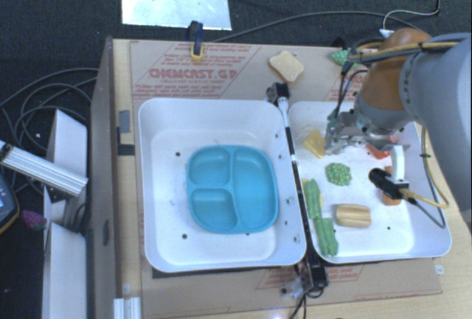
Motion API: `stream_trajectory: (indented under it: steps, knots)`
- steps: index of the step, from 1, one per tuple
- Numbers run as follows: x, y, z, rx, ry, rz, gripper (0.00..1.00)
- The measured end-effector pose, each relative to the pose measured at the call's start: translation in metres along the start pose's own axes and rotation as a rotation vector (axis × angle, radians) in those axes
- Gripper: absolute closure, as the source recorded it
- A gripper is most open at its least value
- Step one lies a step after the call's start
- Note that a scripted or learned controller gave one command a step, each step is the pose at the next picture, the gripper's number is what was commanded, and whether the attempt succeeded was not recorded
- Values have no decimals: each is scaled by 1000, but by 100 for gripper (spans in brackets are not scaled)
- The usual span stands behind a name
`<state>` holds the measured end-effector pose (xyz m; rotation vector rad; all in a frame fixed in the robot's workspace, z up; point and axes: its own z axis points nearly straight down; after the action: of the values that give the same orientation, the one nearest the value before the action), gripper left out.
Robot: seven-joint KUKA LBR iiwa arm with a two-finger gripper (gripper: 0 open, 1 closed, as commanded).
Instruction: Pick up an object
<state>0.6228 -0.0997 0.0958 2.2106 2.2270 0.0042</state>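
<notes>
So the gripper is down in the top part of the right bin, and honestly I can't tell whether it's open or closed, the wrist blocks the view. Closest thing to it is the cheese: a small pale yellow wedge, lying flat on the bin floor just left of the gripper and close to the wall between the two bins. I can't see it being held. Below it sits a round clump of green peas, then two green beans lined up along the left wall, and a tan roll just right of them. There's a small red-orange bit peeking out under the arm, can't make out what it is. Room-wise, the bottom right of that bin is bare white and wide open, while the cheese is pretty hemmed in by the wall on one side and the gripper on the other. The left bin has a blue divided plate in the middle with bare floor all round. Both bins sit on a cardboard sheet on the desk, and the red print on it reads "CHEMCAST GP". Outside the bins, a slice of toast and a little green thing lie on the cardboard above the right bin.
</notes>
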Motion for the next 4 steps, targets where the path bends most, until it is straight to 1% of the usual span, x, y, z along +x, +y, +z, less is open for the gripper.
stream_trajectory:
  steps: [1,2,3,4]
  knots:
    - [0,0,0,0,0,0,0]
    - [-2,-21,12,4,0,6,0]
    - [18,-50,11,4,1,6,0]
    - [7,4,10,2,0,3,0]
